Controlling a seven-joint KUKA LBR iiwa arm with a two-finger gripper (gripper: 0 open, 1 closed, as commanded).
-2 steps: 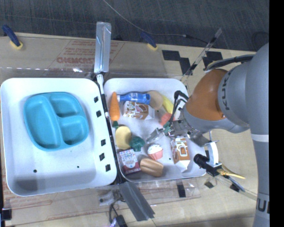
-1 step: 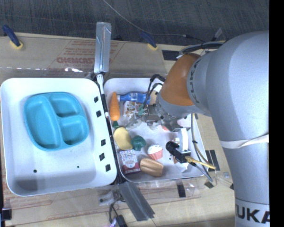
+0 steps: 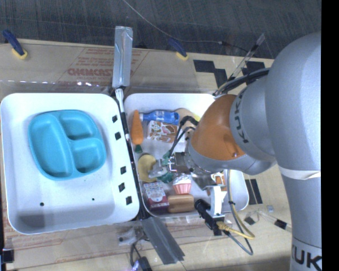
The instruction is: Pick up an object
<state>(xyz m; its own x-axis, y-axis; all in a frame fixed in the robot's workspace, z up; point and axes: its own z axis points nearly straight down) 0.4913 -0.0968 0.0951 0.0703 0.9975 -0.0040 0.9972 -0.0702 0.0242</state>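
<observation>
Two white bins sit side by side on the bench (image 3: 56,66). Left bin (image 3: 14,151), left half of frame, holds a blue divided tray (image 3: 68,141) lying flat in its upper middle. Right bin (image 3: 158,99), center of frame, is packed with small items, and the grey arm (image 3: 282,117) with its orange band (image 3: 214,131) comes in from the right and covers much of it.

The claw (image 3: 170,165) is down inside the right bin, at frame center, among the clutter. Its fingers are hidden in the mix of parts and objects, so open or closed cannot be told, and no object is clearly seen between them.

Candidate objects, all in the right bin: an orange carrot-like piece (image 3: 136,127) along the left wall, a blue-and-white packet (image 3: 161,117) near the top, a printed packet (image 3: 160,132) just below it, a yellowish round item (image 3: 147,164) just left of the claw, a pink cupcake-like toy (image 3: 182,184) just below the claw, a small red-labelled box (image 3: 155,194) at lower left, and a brown block (image 3: 181,204) beside it at the bottom edge. All rest in the bin.

A grey metal strip (image 3: 122,55) stands above the gap between the bins. Blue clamps (image 3: 14,43) hold the bench's top edge.
</observation>
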